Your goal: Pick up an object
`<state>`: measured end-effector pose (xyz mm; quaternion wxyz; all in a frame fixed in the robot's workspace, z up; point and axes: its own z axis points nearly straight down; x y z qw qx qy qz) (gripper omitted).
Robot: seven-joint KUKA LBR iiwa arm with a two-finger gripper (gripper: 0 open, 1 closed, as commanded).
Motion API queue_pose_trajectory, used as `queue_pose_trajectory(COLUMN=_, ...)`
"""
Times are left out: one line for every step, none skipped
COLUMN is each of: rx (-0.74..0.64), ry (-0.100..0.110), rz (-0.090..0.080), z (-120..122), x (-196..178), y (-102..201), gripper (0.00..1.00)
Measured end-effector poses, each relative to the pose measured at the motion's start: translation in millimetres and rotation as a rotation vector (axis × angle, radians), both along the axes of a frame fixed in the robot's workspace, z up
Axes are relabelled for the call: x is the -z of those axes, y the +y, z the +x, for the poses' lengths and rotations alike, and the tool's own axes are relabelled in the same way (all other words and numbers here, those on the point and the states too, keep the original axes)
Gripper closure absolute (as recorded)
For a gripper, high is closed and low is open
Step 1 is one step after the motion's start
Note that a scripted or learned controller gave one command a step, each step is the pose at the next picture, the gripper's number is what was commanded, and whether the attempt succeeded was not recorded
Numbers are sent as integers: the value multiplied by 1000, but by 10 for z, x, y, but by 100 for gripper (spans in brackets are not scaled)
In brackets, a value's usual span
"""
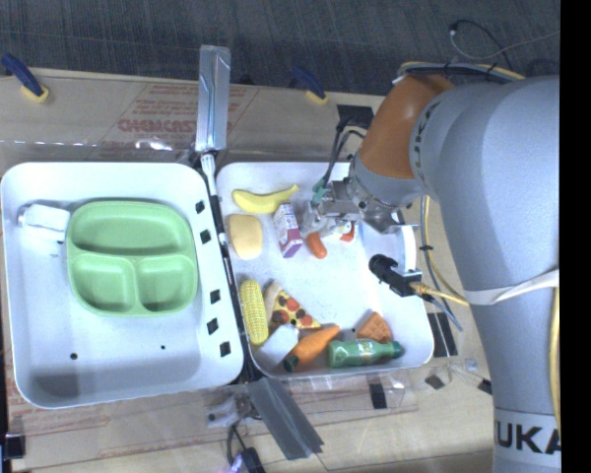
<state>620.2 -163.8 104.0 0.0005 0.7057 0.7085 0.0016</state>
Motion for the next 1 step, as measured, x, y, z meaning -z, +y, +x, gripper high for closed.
queue_pose_trajectory(rx=23, ry=5, rz=-2, z=376, x=-945, y=425, gripper=100)
